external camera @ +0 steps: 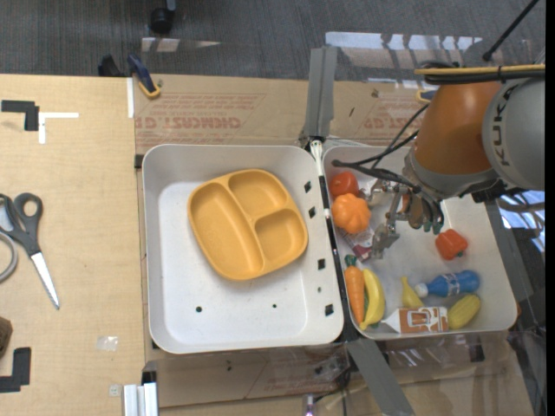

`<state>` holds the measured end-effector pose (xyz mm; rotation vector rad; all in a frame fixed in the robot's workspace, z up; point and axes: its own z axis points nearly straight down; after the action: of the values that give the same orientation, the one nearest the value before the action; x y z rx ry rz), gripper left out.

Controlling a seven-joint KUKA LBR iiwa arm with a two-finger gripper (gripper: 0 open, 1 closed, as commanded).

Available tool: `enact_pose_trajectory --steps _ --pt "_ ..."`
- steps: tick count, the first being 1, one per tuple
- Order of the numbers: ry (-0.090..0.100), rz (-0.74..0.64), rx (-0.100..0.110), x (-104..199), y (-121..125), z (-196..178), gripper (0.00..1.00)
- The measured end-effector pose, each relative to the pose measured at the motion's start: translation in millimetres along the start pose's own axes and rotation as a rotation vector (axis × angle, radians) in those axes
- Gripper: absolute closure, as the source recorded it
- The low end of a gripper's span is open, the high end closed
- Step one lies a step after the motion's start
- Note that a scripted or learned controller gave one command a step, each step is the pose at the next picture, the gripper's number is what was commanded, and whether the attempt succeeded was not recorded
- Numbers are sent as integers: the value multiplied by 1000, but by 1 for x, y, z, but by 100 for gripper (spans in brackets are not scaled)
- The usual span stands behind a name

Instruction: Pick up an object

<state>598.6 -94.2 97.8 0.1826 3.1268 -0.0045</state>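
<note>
The small pumpkin [351, 213], at 9 o'clock in the right bin [501, 258], suits a straight descent of the gripper [388, 230], whose opening cannot be told, clear of the tomato [343, 183] at 12 o'clock and the carrot [355, 293] and banana [375, 295] at 6 o'clock.

Even, bright overhead light fills the frame. The two shallow white plastic bins [156, 258] look slightly washed out, with soft shadows along their inner walls. Glare streaks a shiny clear surface [408, 42] at upper right. Focus is fairly sharp at centre, softer toward the edges.
</note>
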Motion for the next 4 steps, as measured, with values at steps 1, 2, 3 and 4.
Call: enact_pose_trajectory --steps 1,2,3,4 --pt "6 35 -2 44 -24 4 0" --pt "8 111 -1 83 -10 5 0" --pt "5 319 -1 12 -51 -50 0" --pt "5 315 -1 -6 -19 -4 0"
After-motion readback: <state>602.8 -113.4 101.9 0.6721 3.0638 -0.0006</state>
